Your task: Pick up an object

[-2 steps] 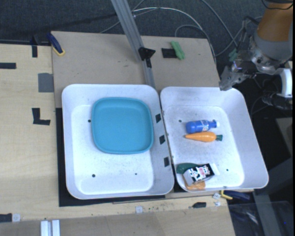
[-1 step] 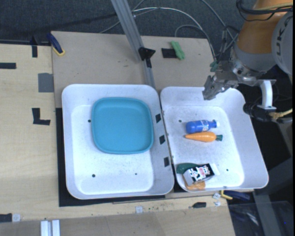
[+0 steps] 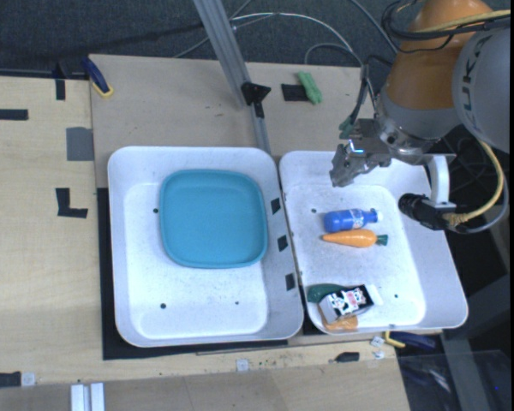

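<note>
Pincer [image 3: 346, 171] hangs above right bin [image 3: 437, 289], near blue bottle [image 3: 349, 220] and carrot [image 3: 353, 239].

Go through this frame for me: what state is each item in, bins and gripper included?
Blue plate: lying flat in the left bin.
Blue bottle: on its side in the right bin.
Carrot: lying flat, just below the bottle.
Black-and-white packet: lying at the right bin's near edge.
Gripper: above the right bin's far end, nothing seen in it.

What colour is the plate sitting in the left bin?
The plate is teal blue, a plain flat colour with no pattern, seen clearly in the camera view.
</note>
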Available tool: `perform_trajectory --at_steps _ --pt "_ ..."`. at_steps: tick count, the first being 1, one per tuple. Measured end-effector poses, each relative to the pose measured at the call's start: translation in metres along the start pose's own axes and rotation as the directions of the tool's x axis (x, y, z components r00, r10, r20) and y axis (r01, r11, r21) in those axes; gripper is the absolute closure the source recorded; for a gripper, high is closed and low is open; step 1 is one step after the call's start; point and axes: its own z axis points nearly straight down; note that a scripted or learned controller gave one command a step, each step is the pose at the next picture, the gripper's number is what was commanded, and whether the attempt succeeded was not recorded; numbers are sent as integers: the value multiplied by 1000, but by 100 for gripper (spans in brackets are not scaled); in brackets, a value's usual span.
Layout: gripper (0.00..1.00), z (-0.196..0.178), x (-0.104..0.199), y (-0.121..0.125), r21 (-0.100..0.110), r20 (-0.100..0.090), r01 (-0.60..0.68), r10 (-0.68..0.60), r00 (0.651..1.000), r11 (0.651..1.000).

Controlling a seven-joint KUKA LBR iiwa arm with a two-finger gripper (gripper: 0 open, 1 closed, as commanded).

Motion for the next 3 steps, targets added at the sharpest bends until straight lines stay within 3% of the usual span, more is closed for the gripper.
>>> perform_trajectory --at_steps 1,2,3 --pt "100 10 44 -33 2 0 0 0 1000 1000" --pt "100 10 93 -49 2 0 1 -1 1000 1000" --pt "100 32 138 -77 3 1 0 0 1000 1000"
